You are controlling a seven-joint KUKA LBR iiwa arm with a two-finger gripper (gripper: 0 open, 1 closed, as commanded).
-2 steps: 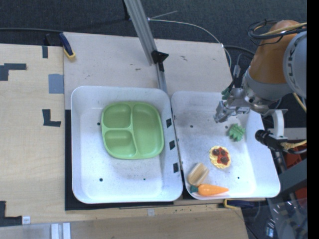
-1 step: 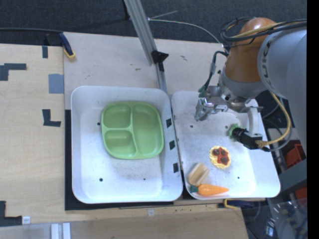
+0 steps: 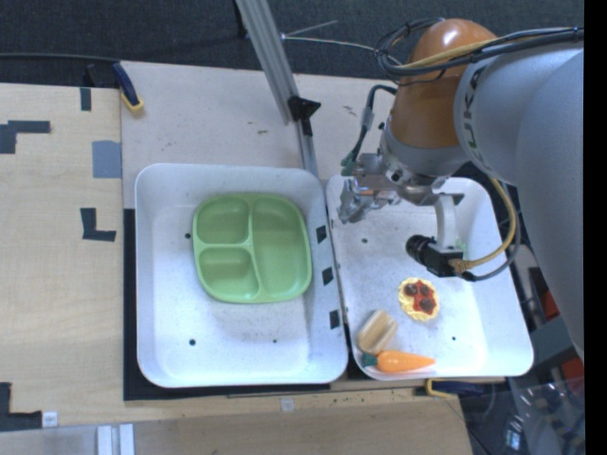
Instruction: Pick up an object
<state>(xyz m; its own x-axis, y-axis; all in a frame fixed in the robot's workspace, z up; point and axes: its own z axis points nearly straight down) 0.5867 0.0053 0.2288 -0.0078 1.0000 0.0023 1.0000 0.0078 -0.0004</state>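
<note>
One green tray (image 3: pixel 252 247), one carrot (image 3: pixel 406 360), one bun (image 3: pixel 377 329), one tart (image 3: pixel 419 298); pincer (image 3: pixel 353 200) state unclear.

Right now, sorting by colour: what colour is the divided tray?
Light green tray, seen in the camera view.

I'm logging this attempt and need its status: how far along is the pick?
Nothing looks done yet: the orange toy carrot, tan bread roll and small round pizza toy all lie on the floor of the right white bin. In hand: the gripper hangs over that bin's upper left, apart from them. Left: descending, grasping and lifting one.
</note>
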